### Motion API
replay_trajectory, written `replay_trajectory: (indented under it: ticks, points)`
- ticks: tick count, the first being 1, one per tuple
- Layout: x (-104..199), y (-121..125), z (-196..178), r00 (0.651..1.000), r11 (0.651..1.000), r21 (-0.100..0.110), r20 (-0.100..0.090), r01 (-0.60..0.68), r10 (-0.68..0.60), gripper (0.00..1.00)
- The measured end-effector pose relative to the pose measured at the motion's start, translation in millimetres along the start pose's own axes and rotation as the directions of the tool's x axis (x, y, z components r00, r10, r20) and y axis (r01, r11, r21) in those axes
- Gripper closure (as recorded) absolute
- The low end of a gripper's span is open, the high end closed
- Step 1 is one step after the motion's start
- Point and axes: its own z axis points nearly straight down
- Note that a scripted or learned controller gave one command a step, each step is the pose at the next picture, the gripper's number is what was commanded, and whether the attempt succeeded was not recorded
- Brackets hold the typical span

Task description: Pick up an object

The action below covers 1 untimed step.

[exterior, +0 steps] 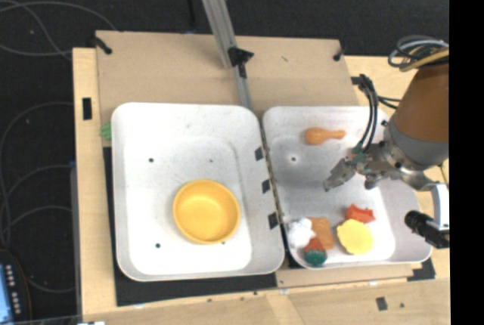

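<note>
My gripper hung over right bin; finger state unclear. Smooth round yellow bowl sat in left bin. Orange pear-shaped toy lay at gripper's 11 o'clock.

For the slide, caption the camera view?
Pincer above right bin holding small toys; yellow bowl in left bin.

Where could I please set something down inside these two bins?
Left bin: bare all around the yellow bowl. Right bin: bare between the orange drumstick-shaped toy and the crowded near-edge toy cluster, left of the end effector.
</note>
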Motion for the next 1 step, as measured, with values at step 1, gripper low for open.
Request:
replay_trajectory:
  ticks: [1]
  points:
    - [-0.5, 0.0, 0.0, 1.000, 1.000, -0.001, 0.000, -0.003, 0.003, 0.00]
